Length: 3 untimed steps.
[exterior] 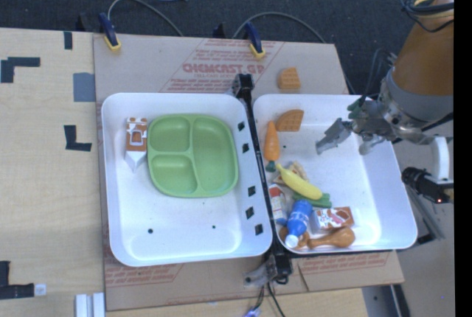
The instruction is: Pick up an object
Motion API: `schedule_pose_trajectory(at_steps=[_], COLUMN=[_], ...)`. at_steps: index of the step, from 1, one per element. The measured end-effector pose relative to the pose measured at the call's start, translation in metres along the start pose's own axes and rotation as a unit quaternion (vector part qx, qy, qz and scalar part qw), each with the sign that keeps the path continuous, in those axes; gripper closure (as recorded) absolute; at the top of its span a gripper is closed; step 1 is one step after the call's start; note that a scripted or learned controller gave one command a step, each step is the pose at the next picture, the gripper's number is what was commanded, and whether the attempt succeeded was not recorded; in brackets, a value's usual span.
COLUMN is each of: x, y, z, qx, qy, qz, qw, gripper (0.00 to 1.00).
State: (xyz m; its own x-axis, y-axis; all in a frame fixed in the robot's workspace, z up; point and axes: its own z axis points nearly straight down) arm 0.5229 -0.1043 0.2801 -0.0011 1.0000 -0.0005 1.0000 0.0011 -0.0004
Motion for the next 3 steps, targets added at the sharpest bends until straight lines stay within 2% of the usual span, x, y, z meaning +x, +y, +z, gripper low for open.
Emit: schedule_pose_trajectory(at_steps=[1,2,3], x=[0.031,0.011,0.012], y=[0.018,0.024,0.027], z=[0.097,0.191,0.176], qx=[0.002,-0.005,-0.01], qy=[0.001,0.002,0.003], qz=[0.0,0.0,-0.001], qw=[1.0,1.0,0.9999], gripper=[0.0,0.0,1.0])
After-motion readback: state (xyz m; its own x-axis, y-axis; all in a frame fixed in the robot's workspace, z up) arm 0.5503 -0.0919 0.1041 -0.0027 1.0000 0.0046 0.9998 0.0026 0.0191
